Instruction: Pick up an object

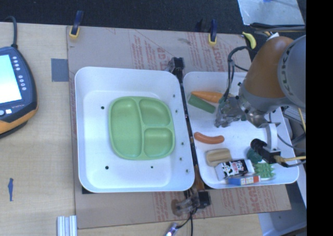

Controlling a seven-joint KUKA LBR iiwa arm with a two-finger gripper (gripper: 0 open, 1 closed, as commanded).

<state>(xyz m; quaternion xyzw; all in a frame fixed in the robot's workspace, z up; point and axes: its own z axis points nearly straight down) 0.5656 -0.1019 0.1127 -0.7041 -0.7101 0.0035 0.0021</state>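
Landmark = sausage point(209, 138), lying on the floor of the right-hand bin point(289, 182).

- Nearest, in front of the sausage and toward the arm's side: cow-print carton point(235, 168) at the bin's near wall. A green leafy toy point(263, 170) is just beyond it on the arm's side.
- Tan block point(217, 156): just in front of the sausage, next to the carton.
- Gripper point(225, 118): just behind the sausage, slightly to the arm's side, low over bare bin floor. Nothing visible in it. Can't tell if it's released or clenched, the wrist blocks the view.
- Green wedge point(201, 103) and carrot point(207, 96): behind the sausage, side by side, carrot farther. Both are close to the gripper, and I can't tell if they touch it.
- Left of the sausage, across the bin walls: second bin point(88, 125) holding a green divided plate point(140, 127).
- Far left of the sausage, on the worktop point(36, 167): a control tablet point(13, 89).
- Farthest back: two clamps point(76, 24) on the board edge.
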